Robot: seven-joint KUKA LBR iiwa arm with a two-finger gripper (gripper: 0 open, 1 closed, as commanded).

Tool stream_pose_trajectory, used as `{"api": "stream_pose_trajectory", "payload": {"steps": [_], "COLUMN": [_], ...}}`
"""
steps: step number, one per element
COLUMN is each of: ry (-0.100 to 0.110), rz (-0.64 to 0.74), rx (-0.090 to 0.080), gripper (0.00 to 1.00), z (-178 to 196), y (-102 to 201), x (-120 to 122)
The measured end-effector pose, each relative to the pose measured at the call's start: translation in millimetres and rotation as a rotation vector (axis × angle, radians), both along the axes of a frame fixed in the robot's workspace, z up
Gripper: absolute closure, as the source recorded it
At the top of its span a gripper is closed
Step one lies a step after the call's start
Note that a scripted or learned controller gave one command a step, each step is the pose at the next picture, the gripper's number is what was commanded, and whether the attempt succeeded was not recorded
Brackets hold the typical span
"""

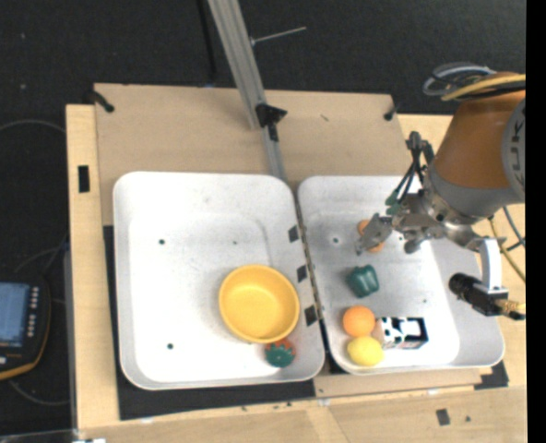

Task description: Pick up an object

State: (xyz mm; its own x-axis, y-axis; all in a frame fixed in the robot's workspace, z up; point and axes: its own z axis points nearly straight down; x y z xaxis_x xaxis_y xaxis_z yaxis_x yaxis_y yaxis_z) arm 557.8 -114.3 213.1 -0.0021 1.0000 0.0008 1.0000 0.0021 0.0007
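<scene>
My gripper (393, 236) hangs over the upper middle of the right bin (457, 358), its fingers spread open. A small orange piece (368, 233) shows right beside the left finger; nothing sits between the fingers. Just below the gripper lies a green block (363, 280). Nearer the bin's front are an orange ball (358, 321), a yellow lemon (365, 351) and a black-and-white box (404, 332), close together.
The left bin (162, 238) holds a yellow bowl (258, 303) and a small green-and-red object (279, 353) at its front right corner. A metal pole (245, 63) slants down to the divide between the bins. A handset (5, 326) lies off the bench at the left.
</scene>
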Motion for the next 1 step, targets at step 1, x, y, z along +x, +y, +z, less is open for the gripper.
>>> {"api": "stream_pose_trajectory", "payload": {"steps": [1], "ry": [-0.001], "rz": [-0.001], "rx": [0.000], "gripper": [0.00], "z": [0.1], "y": [-0.1], "x": [0.1]}}
